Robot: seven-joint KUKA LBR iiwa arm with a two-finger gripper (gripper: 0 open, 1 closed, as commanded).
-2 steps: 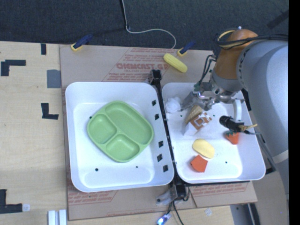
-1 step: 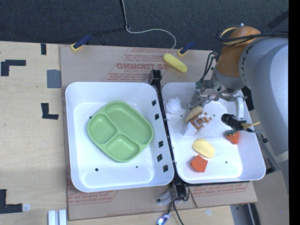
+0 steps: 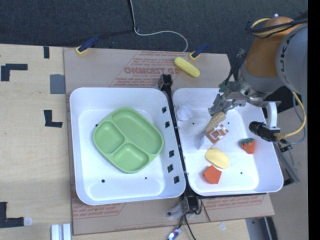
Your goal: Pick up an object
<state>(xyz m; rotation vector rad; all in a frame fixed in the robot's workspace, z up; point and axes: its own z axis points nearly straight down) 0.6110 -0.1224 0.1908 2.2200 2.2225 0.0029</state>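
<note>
Fingers point(image 3: 223, 106) of the grey arm's gripper hang low over the far part of the right bin point(image 3: 260, 184), pointing down at a corn cob point(image 3: 216, 120); whether they are spread or closed cannot be told from this slanted angle, and nothing is plainly seen between them. Just beside the fingers, the corn cob lies tilted on the bin floor, its near end touching a small white-and-orange block point(image 3: 220, 132). Nearer the camera in the same bin sit a yellow lemon-shaped toy point(image 3: 217, 158) and, touching its near edge, an orange-red block point(image 3: 212, 175). To the right, a strawberry toy point(image 3: 248, 145) rests close to the bin's right wall. A clear crumpled piece point(image 3: 183, 112) lies at the bin's far left corner.

Above the wrist, the arm's orange band point(image 3: 265, 49) shows at the far right. In the left bin point(image 3: 85, 184), well apart from the gripper, a green divided plate point(image 3: 128, 139) lies flat with its three compartments facing up. Beyond the bins, a yellow banana-like toy point(image 3: 187, 67) rests on the cardboard sheet point(image 3: 115, 66) covering the wooden worktop point(image 3: 30, 134).
</note>
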